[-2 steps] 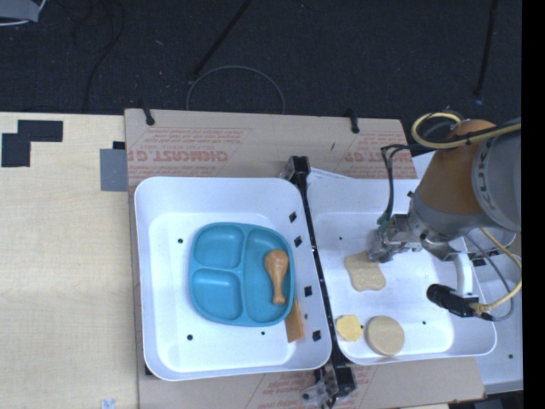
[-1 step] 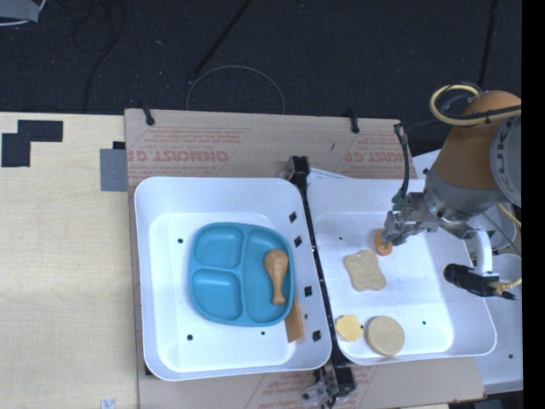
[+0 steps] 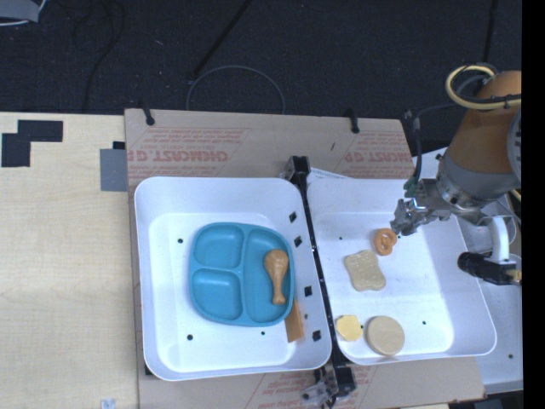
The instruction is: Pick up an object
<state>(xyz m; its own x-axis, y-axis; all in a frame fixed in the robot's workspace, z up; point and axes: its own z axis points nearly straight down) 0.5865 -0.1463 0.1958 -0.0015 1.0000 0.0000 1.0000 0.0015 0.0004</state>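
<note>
Camera view shows the gripper (image 3: 407, 218), finger state impossible to tell, poised just above-right of the small orange pretzel (image 3: 385, 242) near the right bin's (image 3: 460, 335) far edge.

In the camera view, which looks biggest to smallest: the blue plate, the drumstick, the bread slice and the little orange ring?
1. Blue plate
2. Drumstick and bread slice: too alike to rank, one long, one broad
3. Orange ring, by the gripper
</note>
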